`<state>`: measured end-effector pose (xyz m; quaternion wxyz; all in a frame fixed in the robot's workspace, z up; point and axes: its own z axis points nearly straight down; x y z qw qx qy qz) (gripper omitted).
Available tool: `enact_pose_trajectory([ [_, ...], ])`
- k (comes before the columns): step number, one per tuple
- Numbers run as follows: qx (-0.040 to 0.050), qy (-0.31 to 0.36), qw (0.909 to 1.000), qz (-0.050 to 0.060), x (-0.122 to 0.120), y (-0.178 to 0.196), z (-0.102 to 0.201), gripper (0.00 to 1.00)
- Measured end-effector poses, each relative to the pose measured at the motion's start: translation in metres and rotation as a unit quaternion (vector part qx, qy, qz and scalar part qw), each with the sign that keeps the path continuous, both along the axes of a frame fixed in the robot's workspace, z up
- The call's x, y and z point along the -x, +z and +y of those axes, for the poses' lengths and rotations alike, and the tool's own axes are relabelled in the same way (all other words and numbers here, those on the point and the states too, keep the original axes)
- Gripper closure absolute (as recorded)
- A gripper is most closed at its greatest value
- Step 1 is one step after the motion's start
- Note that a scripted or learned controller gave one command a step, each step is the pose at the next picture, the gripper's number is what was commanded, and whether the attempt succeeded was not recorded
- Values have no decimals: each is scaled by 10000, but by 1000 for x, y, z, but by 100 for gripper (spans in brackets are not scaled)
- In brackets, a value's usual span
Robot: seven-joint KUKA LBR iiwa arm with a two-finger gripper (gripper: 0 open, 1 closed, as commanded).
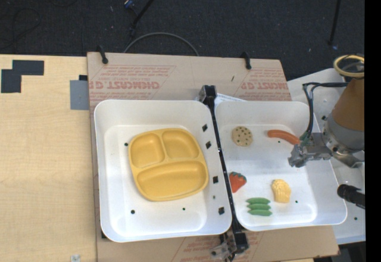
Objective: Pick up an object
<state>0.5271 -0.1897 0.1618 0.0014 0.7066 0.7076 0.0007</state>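
One grey two-finger gripper [296, 158] is hovering just beside the orange plastic sausage [281, 134]; its grasp I cannot tell.

Upside-down red print, apparently "CHEMCRZT, G.A.", on the cardboard sheet [178, 79].

Glossy, seemingly plastic yellow tray [168, 164]; smooth white bins [113, 136]

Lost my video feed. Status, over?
Gripper low at right bin's right side, beside hot dog. Nothing seen held. Cookie, corn unobstructed.
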Motion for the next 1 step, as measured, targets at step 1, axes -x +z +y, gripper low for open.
enact_pose_trajectory([
  [1, -1, 6, 10000, 0, -8, 47, 5, 100],
])
